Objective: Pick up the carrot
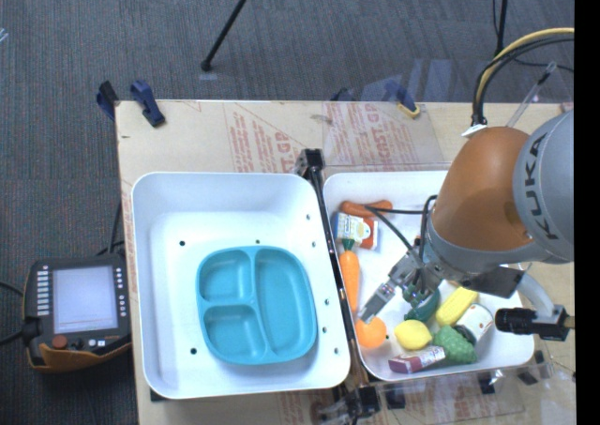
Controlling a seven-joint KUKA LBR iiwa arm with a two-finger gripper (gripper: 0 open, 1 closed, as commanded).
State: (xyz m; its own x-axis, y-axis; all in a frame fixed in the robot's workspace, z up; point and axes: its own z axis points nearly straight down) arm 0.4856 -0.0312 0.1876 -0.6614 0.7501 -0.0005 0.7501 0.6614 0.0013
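We see the carrot [350,275] lying lengthwise along the left wall of the right-hand bin [412,181], in the lower centre-right of the frame, its tip pointing up the picture. That spot tight against the wall looks awkward: we judge a finger would have little room on the wall side.

The hand [382,299] sits just right of the carrot's lower end, low over the bin's contents. We cannot tell how its fingers stand, and nothing is visibly held between them. The arm [487,203] leans in from the right, which is probably why the hand is angled down toward the lower left, toward the carrot.

Counting what the right bin holds: one carrot, one round orange fruit [370,332] touching or just below the carrot's thick end, one lemon [412,334], one yellow piece [457,304], one green bumpy item [456,343], one small purple-pink tube [418,360], and one small carton [355,228] near the carrot's tip. More may be hidden under the arm.

The left bin [159,226] holds a single teal divided plate [255,303] with three compartments. Two bins in all stand side by side on the surface [234,132].

We judge the pick not yet made; the carrot rests in the bin.
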